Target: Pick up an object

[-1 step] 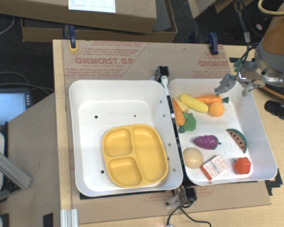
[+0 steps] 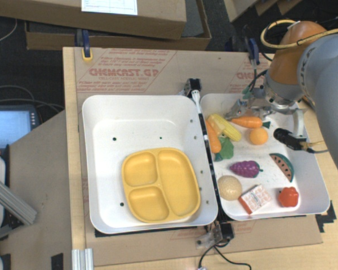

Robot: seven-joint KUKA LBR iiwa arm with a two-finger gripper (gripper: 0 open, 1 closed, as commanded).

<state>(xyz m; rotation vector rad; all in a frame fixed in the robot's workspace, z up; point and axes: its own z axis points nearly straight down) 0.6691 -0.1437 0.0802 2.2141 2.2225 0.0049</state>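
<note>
The right bin (image 2: 318, 198) holds several toy foods. At its far end lie an orange carrot (image 2: 248, 122), a yellow corn cob (image 2: 225, 126), a second long orange piece (image 2: 213, 137) and a green piece (image 2: 227, 149). An orange fruit (image 2: 259, 136) sits just right of them. Purple grapes (image 2: 245, 168), a watermelon slice (image 2: 283, 166), a beige ball (image 2: 230, 187), a red and white carton (image 2: 255, 198) and a red pepper (image 2: 289, 196) lie nearer the front. My gripper (image 2: 249, 102) hangs at the bin's far edge, just above the carrot. Nothing shows in its grasp.
The left bin (image 2: 101, 122) holds a yellow divided plate (image 2: 160, 184) near its front. The grey arm with its orange band (image 2: 293, 49) reaches in from the upper right. A cardboard box (image 2: 101, 4) stands behind the bench.
</note>
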